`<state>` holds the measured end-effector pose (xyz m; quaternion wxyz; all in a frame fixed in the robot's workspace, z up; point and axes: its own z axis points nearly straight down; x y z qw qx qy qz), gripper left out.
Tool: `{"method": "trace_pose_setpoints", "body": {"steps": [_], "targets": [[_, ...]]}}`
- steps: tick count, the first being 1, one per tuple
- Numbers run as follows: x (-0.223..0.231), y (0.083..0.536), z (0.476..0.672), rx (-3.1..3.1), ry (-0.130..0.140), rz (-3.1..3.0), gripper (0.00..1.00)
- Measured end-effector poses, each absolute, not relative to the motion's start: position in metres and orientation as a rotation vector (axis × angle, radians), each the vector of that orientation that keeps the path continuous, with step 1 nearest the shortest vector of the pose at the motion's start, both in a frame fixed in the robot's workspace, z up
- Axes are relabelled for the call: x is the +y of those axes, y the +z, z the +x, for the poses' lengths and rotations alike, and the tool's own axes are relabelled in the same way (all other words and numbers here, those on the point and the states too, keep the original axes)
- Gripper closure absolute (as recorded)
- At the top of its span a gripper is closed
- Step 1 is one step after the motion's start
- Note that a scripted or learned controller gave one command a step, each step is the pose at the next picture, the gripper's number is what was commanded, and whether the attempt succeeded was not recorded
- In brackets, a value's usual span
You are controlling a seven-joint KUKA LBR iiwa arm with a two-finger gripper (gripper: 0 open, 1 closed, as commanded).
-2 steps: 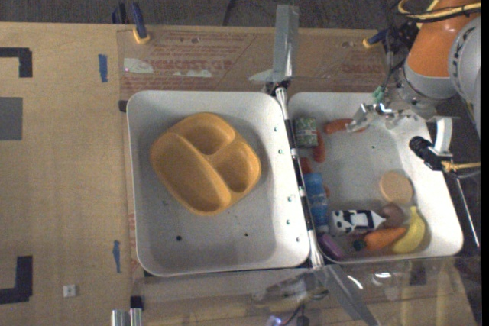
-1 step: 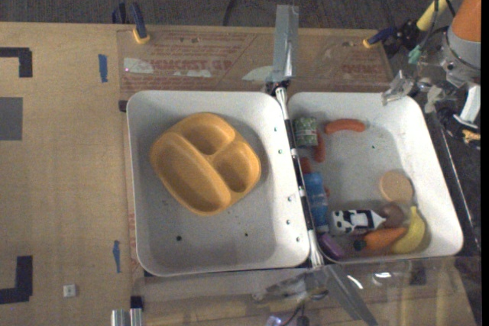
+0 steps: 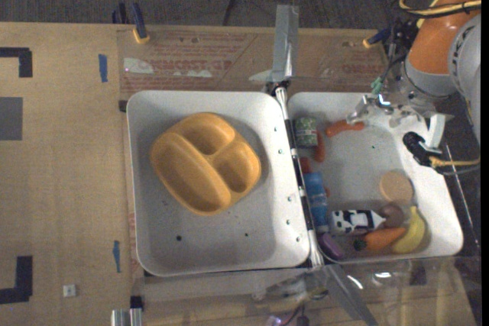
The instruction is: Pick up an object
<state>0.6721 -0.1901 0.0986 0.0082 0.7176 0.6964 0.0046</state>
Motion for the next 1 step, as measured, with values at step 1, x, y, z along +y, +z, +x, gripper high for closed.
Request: {"method": "trace_pose_setpoints", "body": {"steps": [1], "targets": [[-0.1885, 0.1110, 0.6745, 2.176, 0.022, 2.237, 1.00]]}}
